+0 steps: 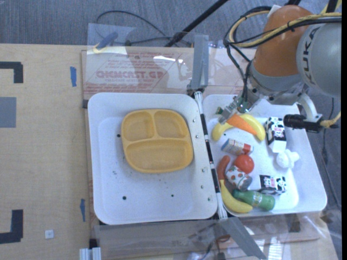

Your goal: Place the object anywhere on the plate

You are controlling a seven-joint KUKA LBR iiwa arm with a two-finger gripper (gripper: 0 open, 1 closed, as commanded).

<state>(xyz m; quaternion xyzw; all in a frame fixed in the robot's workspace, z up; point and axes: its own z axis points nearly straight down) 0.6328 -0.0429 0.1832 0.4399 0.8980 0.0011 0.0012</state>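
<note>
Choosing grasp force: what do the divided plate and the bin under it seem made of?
Divided plate: likely moulded plastic, matte yellow-orange, with soft rounded ridges between its three compartments. Left bin: probably thin formed plastic, white with a slight sheen, rounded corners and a rolled rim.

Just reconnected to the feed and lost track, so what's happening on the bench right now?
The arm's end effector is down at the far edge of the right bin, just above a banana and an orange carrot-like piece in the toy-food pile. Nothing can be seen held in it. The yellow divided plate sits in the left bin with nothing on it, so no object has been placed yet.
</note>
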